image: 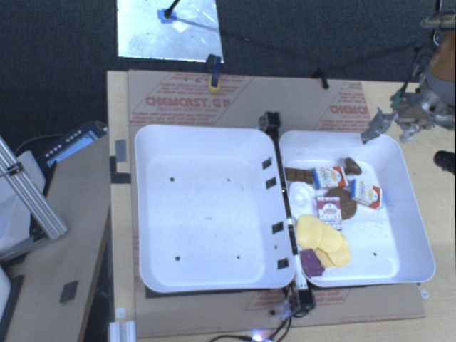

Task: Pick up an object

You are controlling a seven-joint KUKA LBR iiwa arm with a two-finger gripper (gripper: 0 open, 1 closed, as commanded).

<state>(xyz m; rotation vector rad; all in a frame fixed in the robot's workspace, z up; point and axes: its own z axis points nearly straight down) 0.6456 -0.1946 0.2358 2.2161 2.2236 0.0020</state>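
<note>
While the arm reaches in from the right edge, the hand [390, 125] hangs over the far right corner of the right bin [407, 191], above the rim and apart from everything inside. 2 grey fingers [375, 125] show spread apart, 1 pointing down-left toward the bin and the other at the hand's right side; nothing sits between them, so the hand is open and holding nothing.

Objects, all in the right bin, below and left of the hand:
- small brown lump [352, 166], nearest the hand, just below it.
- blue-and-white packet [328, 177], left of the lump, touching a dark brown bar [299, 174] that runs toward the bin's left wall.
- second blue-and-white packet [367, 193], tilted, below the lump.
- red-and-white carton [328, 211], lying over a round brown disc [345, 202].
- white rounded piece [301, 195], well left of the hand, near the divider.
- yellow soft-looking item [325, 241], farthest down from the hand, with a purple block [311, 261] touching its lower left edge.

The left bin [206, 205] lies well left of the hand. Both bins sit on a printed cardboard sheet [185, 98] on the surface. Beyond the sheet, far left of the hand, a shiny metal plate [167, 20] lies on dark floor.
</note>
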